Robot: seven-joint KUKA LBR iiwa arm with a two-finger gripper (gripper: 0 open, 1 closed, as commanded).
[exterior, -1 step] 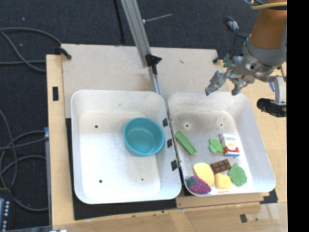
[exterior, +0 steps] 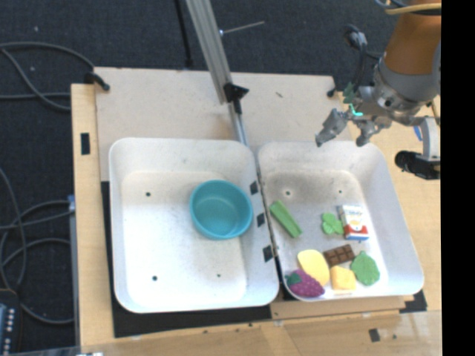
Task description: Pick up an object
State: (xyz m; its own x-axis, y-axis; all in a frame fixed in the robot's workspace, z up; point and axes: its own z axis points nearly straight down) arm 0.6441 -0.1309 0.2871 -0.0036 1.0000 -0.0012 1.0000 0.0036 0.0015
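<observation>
Hovering over the far rim of the right bin (exterior: 386,170), the gripper (exterior: 344,133) hangs with its two fingers spread apart and nothing between them, touching nothing. You see it above the bin's back edge, well apart from every item it might take.

Look outward and toward the near end of that bin: a green stick (exterior: 285,219) lies alone near the middle wall, a small green piece (exterior: 332,224) sits just beside a white carton (exterior: 355,222), and a tight cluster fills the near corner (purple grapes (exterior: 305,282), a yellow piece (exterior: 314,264), a brown chocolate bar (exterior: 339,255), a yellow block (exterior: 342,277) and a green leafy piece (exterior: 365,268), several touching). The crowding there probably makes a clean grab harder; the lone stick looks the easier target.

In the left bin (exterior: 133,162) a blue bowl (exterior: 220,209) sits by itself, upright, near the dividing wall.

Judging from this, the pick has not yet begun.
</observation>
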